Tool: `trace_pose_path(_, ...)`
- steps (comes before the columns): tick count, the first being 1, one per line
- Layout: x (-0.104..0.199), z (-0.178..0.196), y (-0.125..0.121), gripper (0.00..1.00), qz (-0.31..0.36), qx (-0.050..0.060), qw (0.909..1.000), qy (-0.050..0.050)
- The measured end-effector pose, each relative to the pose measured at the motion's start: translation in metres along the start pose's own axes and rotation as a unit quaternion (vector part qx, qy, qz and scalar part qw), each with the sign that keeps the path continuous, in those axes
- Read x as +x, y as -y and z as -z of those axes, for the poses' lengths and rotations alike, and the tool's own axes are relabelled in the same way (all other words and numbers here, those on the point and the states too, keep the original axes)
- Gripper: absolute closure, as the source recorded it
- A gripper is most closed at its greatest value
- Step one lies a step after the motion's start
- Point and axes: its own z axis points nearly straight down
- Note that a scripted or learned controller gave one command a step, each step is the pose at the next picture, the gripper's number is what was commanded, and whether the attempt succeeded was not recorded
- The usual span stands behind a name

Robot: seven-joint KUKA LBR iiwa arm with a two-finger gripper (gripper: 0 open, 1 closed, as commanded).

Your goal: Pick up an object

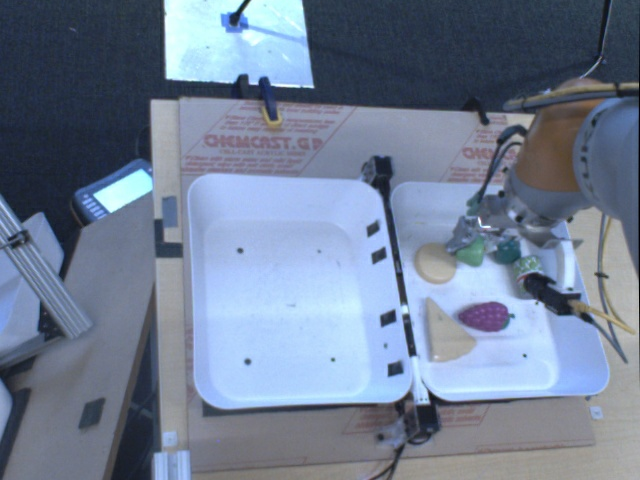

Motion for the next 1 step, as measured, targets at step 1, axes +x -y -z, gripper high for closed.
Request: trace_pose_path(1, -0.0100, 0.0755, 0.0748, 1.00, -0.001, -0.002, 1.0000, 0.001)
